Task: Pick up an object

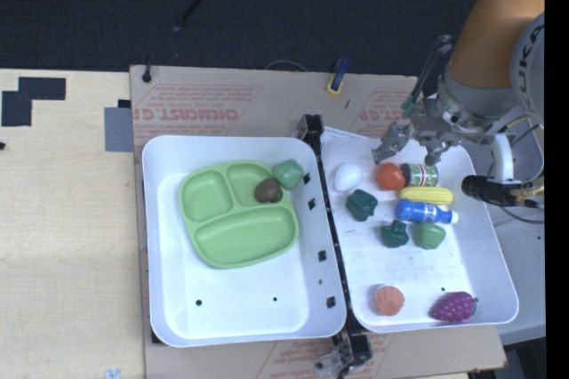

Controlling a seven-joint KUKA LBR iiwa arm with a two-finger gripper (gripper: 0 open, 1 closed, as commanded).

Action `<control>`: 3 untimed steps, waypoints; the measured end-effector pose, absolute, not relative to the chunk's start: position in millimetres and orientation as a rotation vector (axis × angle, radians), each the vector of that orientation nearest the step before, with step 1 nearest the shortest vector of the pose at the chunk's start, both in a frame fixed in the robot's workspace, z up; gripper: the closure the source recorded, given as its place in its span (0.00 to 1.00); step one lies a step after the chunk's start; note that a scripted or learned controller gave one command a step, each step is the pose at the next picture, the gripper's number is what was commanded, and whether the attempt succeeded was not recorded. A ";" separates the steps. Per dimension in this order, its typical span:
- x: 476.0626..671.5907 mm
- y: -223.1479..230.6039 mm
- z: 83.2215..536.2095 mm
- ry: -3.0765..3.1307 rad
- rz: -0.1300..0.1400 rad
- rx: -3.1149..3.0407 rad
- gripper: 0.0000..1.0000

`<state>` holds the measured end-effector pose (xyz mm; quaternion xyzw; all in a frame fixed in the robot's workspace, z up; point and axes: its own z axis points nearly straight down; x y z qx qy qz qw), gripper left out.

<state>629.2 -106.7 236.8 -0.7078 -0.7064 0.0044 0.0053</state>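
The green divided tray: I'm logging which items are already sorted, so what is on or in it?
On the green divided tray a brown rounded piece sits near its upper right compartment. A green block touches its right corner. Anything beneath them is covered.

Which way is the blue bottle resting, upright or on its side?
On its side: the blue bottle lies lengthwise in the right bin, cap end pointing right.

Red print is seen upside down on the cardboard under the bins; its letters cannot be read surely.
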 end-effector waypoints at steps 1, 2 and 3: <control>631.6 -106.7 244.0 -2.221 0.001 -2.221 0.00; 634.9 -115.1 191.0 -2.217 0.006 -2.219 0.00; 639.2 -109.2 144.4 -2.219 0.005 -2.216 0.00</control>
